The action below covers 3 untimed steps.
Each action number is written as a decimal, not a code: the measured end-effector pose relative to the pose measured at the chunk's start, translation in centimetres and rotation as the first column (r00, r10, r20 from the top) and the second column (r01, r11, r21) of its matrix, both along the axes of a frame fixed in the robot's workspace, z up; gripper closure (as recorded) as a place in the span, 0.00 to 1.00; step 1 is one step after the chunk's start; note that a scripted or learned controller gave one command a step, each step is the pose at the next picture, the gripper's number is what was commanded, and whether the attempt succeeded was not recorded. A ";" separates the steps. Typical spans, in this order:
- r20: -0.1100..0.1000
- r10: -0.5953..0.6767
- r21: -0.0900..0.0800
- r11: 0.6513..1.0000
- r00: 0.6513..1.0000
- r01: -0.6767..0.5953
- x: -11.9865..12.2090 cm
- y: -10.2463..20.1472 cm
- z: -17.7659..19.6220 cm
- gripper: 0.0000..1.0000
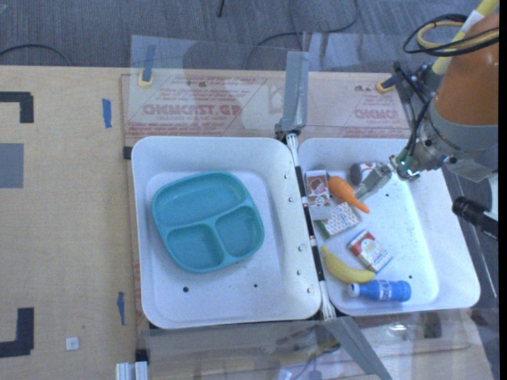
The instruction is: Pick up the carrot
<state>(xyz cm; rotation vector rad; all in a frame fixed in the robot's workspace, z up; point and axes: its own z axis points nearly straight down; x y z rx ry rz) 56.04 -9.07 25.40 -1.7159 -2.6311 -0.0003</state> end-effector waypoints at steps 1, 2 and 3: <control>0.001 0.138 0.000 0.990 0.990 -0.138 3.3 -1.3 -14.4 0.00; 0.004 0.131 -0.001 0.991 0.991 -0.131 3.4 -1.6 -13.4 1.00; 0.004 0.100 -0.001 0.995 0.995 -0.100 1.3 7.0 -6.9 1.00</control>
